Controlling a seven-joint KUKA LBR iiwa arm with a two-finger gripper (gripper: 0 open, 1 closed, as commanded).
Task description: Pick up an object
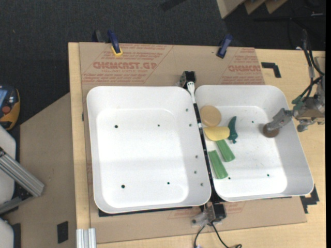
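Gripper [271,128] hangs over the right bin's [289,187] right side; its state cannot be told. The objects, a tan disc [210,115], yellow piece [216,134] and green pieces [221,158], cluster against the bin's left wall. Recommended: approach the outermost green piece, avoiding the wall.

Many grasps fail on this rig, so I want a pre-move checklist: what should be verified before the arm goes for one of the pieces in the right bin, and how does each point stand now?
1. Targets in view: tan disc, yellow piece, teal piece, two green sticks: ok.
2. All lie in the right bin: ok.
3. Pieces apart enough for a clean grasp: not ok; they cluster, some touching.
4. Room from the bin's left wall: not ok; cluster lies close to it.
5. Tool over the cluster: not ok; it sits near the bin's right side.
6. Tool state: cannot tell.
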